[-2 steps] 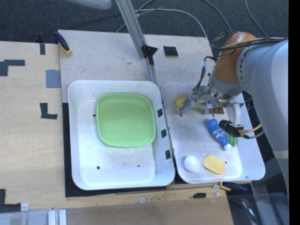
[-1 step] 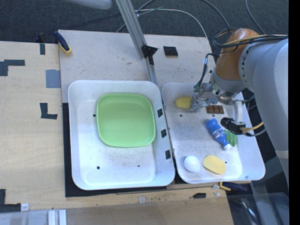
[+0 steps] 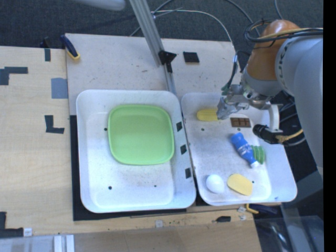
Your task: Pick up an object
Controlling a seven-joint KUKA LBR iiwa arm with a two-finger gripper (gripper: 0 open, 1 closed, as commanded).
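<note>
Gripper [image 3: 224, 111] low in the right bin [image 3: 273, 193], at the far edge, touching or just beside the yellow block [image 3: 207, 115]; grip state cannot be told. Block looks small, light, probably soft (foam-like?). Best pinched across its short sides.

The hand [image 3: 227, 109] covers the right end of a yellow object [image 3: 206, 115], and its fingertips are too small to make out. The arm [image 3: 294, 62] runs off the right edge. A blue bottle [image 3: 243, 148] partly hides a green item [image 3: 259, 154].
</note>
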